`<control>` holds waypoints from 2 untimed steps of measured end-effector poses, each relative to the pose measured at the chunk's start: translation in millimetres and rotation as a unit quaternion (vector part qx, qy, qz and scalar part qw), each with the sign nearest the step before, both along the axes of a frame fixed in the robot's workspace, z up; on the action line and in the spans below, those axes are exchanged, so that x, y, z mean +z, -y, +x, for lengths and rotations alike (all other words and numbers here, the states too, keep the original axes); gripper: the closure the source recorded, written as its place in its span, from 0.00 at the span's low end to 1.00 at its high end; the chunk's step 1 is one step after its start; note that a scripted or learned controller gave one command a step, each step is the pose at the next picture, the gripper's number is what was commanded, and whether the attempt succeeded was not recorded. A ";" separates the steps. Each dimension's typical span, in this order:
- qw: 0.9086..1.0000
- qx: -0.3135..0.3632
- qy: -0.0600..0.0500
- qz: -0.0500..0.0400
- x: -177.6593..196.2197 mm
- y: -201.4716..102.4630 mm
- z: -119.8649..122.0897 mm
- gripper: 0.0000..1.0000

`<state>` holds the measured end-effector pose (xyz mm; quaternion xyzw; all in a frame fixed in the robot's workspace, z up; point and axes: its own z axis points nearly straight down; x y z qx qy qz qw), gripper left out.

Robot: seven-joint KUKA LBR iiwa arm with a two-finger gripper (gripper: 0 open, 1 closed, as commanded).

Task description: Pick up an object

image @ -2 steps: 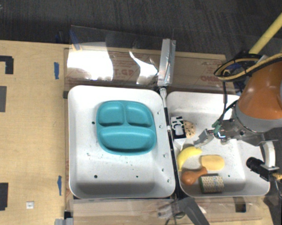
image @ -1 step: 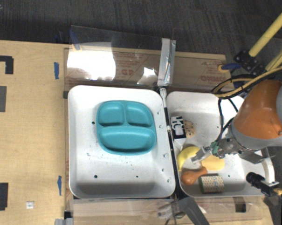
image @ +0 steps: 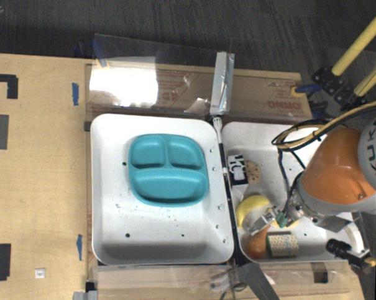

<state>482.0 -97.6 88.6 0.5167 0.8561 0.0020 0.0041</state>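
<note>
— Where's the thing I'm after?

— From my seat, the yellow object (image: 252, 207) lies in the right bin (image: 263, 138), near that bin's front left corner. Just in front of the yellow object sits a brownish-orange round object (image: 254, 244), and touching that one's right side is a small cylinder with a dotted label (image: 282, 244).

— And the arm?

— I see the arm (image: 335, 174) bent down over the right bin, its orange band above the yellow object's right side, the wrist slanting down and leftwards. The gripper (image: 273, 218) ends just right of the yellow object, between it and the cylinder.

— Any writing?

— A black card with white marks (image: 237, 169) lies behind the yellow object; I can't read it. Red print on the cardboard panel (image: 274, 100) behind the bins is too blurred as well.

— The fingers?

— I can't tell whether they're spread or pressed together; the tip is a small muddle against the yellow object, and I see nothing plainly between them.

— Further out?

— Left of the yellow object, the left bin (image: 110, 224) bears a teal divided plate (image: 168, 169). Both bins rest on the desk (image: 31, 189).
</note>
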 end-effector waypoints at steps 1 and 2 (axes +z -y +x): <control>1.000 -0.001 0.005 -0.001 11.8 0.4 3.0 1.00; 0.991 -0.134 -0.003 0.001 6.5 3.3 -1.8 1.00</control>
